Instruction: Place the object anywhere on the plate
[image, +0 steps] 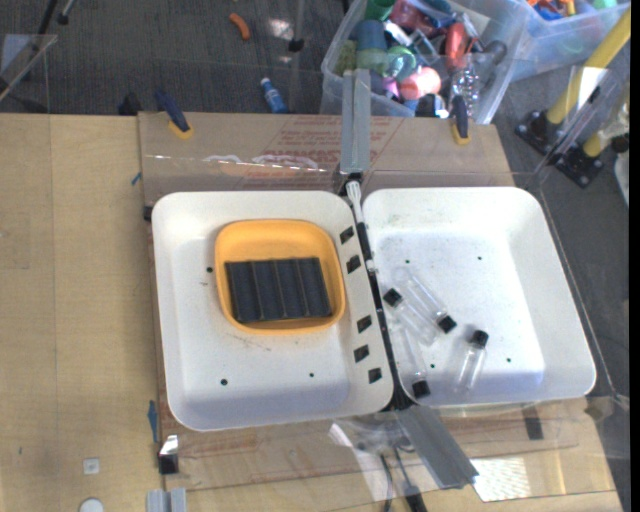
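Left bin (190, 385): orange plate (280, 273), roughly square with rounded corners, sits a bit above centre. A dark ribbed rectangular block (278, 290) lies flat on the plate and covers most of its lower half.

Right bin (520, 240): several clear plastic vials with black caps, all lying on their sides in the lower-left part. One vial (470, 358) is near the bottom edge with its cap pointing up. Another vial (428, 305) lies diagonally just left of it. More clear vials (405, 330) are clustered against the divider; hard to count since they blend into the white floor. None touch the plate; all are in the other bin.

Gripper jaw state: cannot tell.

A row of small black tabs (358, 300) runs along the wall between the bins. A clear tote of colourful toys (425, 50) sits behind the bench.
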